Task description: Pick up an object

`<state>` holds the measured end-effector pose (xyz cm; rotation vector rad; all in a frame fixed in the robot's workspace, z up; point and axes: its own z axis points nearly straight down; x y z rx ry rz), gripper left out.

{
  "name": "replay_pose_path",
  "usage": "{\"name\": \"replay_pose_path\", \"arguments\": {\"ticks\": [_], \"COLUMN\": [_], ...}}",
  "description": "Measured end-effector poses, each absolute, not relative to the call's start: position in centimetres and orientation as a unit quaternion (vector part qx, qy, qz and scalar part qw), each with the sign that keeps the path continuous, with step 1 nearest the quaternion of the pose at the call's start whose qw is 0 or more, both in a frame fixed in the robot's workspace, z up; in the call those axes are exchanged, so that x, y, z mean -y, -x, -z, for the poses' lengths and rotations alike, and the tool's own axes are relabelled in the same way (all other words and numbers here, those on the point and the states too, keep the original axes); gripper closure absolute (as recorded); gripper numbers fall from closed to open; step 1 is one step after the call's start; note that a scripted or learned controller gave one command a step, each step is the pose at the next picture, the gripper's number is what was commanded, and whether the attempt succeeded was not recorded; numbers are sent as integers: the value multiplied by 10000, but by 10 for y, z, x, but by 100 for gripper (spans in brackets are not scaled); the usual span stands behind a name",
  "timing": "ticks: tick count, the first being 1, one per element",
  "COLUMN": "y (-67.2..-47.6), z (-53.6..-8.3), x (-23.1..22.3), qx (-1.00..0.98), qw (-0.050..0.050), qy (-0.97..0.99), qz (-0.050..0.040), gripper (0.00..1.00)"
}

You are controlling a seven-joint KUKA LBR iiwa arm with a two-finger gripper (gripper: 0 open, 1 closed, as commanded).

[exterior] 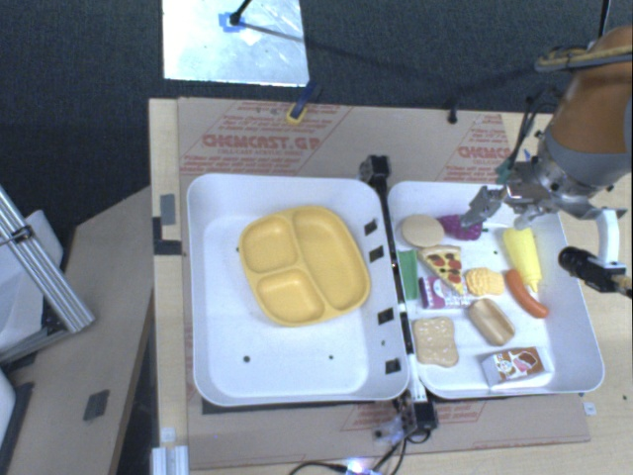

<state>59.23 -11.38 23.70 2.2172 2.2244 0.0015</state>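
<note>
The left bin [213, 364] is taken up by a yellow divided tray [302, 263], which lies flat near its middle and is well apart from the arm, so it is not judged to be the target of this pick. The right bin [584, 359] is crowded with small toy foods: a round tan bun [422, 231] at its upper left, a pizza slice [442, 262] just below it, a slice of toast [435, 340] further down, a hot dog bun [491, 320], a small carton [514, 364] near the lower edge, a crinkled yellow piece [483, 282], a red sausage [527, 294] and a yellow corn cob [523, 253]. A purple object [461, 228] lies just beside the bun, and the gripper [487, 209] hangs directly above its right end, tilted in from the right. Whether the fingers are spread or closed cannot be told, because they are seen at a slant and merge with the wrist hardware; nothing is seen held between them. The step in hand is judged to be the approach to the purple object. For it to be done well, the descent should be centred on the purple piece and kept clear of the bun and the corn cob on either side, and the closing should be made across its narrower width. Because the pieces are packed closely, a neighbour may be nudged or caught if the approach drifts.
</note>
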Motion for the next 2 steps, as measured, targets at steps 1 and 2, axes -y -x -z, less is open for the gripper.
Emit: {"name": "replay_pose_path", "arguments": {"ticks": [1, 2], "y": [-586, -581], "z": [-191, -146], "x": [119, 113], "qx": [-7074, -7076], "qw": [-9, -13], "qy": [-7068, -7066], "qz": [8, 7], "gripper": [0, 0]}}
